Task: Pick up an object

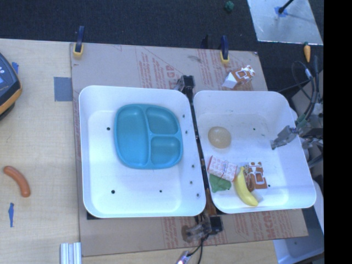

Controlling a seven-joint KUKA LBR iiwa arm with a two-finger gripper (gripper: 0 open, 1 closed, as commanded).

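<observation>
- The gripper (281,137), its state impossible to tell, hangs at the right bin's (275,100) edge.
- Best target, arguably: the banana (245,188), approached from above, clear of the neighbouring carton (222,168).

Bright, even light falls from above, washing the two glossy white plastic bins (137,205) almost featureless, with soft grey shadow along their inner walls. The dark floor toward twelve o'clock stays dim and grainy. Small items toward four o'clock look soft, their printing unreadable.
</observation>
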